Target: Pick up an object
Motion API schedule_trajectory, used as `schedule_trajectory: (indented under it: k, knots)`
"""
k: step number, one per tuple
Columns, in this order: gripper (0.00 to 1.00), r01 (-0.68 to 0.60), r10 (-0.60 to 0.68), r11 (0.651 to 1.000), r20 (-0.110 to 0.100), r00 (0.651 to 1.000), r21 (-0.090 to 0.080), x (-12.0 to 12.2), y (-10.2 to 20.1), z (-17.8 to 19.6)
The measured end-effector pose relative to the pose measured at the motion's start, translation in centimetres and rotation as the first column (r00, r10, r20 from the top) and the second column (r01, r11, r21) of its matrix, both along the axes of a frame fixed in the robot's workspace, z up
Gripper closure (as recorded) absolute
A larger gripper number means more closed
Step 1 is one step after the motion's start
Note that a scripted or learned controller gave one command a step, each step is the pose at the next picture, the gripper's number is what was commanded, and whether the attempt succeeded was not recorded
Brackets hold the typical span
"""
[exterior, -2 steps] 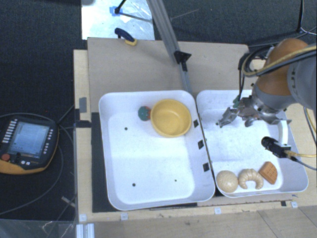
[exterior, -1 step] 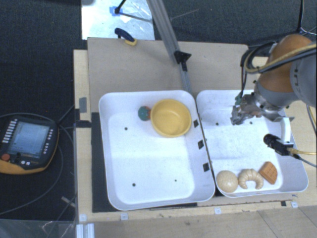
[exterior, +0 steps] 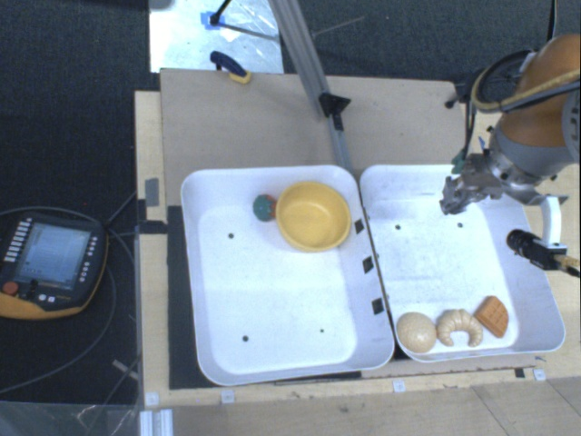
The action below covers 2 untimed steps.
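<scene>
**Still short of the bread: gripper hanging at the far end of the right bin**

Right now we are looking at the grey two-finger gripper (exterior: 454, 198) hanging over the far end of the right-hand shallow white bin (exterior: 427, 243). We are judging the likeliest targets to be the three items along that bin's near wall: a round pale bread roll (exterior: 417, 331), a curved pale croissant (exterior: 460, 326) and a small orange-brown waffle-like piece (exterior: 493, 315). All three are lying well toward the camera from the gripper, in a row running left to right. We cannot tell whether the jaws are apart or together; nothing is showing between them.
</scene>
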<state>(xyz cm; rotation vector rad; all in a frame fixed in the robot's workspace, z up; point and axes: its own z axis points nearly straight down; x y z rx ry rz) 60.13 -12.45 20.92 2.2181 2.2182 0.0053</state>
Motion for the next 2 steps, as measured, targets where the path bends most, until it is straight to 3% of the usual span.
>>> schedule_trajectory:
  k: [1, 2]
  knots:
    - [1.0, -0.001, 0.001, 1.0, 0.0, 1.0, 0.0, 1.1, -0.1, 5.5]
    - [1.0, -0.001, 0.001, 1.0, -0.003, 1.0, 0.001, 1.1, -0.1, 7.9]
